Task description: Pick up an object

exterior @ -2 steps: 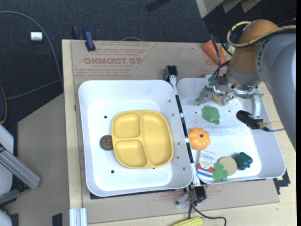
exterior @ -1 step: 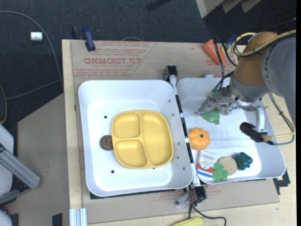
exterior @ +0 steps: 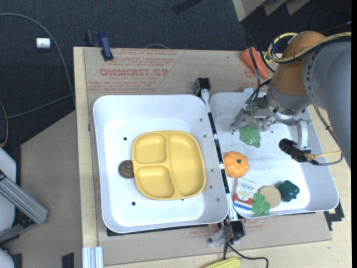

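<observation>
My gripper (exterior: 252,123) hangs low over the far part of the right bin (exterior: 318,177), its fingers spread apart. A green leafy toy (exterior: 250,137) lies on the bin floor directly under and just in front of the fingertips; nothing shows between them. Nearer the front lie an orange pumpkin toy (exterior: 236,164), a small white carton (exterior: 244,191), a green ridged piece (exterior: 260,205), a tan disc (exterior: 270,195) and a dark green toy (exterior: 289,190). The grey arm with its orange band (exterior: 293,66) comes in from the right.
The left bin (exterior: 106,121) holds a yellow divided plate (exterior: 167,164) with a brown round piece (exterior: 126,168) at its left edge. A black fitting with a cable (exterior: 294,149) sits right of the green toy. A raised divider (exterior: 215,144) separates the bins.
</observation>
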Controlling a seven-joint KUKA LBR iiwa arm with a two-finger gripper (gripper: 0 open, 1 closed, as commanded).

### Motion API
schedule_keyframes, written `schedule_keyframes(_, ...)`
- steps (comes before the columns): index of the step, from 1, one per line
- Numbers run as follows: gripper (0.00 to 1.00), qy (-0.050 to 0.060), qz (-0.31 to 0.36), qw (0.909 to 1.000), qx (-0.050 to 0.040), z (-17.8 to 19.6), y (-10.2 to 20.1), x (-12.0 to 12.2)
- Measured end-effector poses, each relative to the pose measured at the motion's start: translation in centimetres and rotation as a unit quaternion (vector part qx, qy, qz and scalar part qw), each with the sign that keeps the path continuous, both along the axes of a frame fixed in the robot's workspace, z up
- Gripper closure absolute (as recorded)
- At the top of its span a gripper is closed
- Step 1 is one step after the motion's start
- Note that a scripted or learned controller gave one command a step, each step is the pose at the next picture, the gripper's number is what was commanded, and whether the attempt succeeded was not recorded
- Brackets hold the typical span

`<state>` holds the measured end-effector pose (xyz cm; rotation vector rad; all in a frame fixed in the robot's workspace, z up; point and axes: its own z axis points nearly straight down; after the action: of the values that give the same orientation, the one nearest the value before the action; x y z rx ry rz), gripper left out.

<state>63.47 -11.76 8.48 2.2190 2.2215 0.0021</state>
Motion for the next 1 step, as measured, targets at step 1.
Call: schedule_keyframes(1,0.00,0.001,-0.001,1.0000,-0.0001,0.01,-0.97,-0.44)
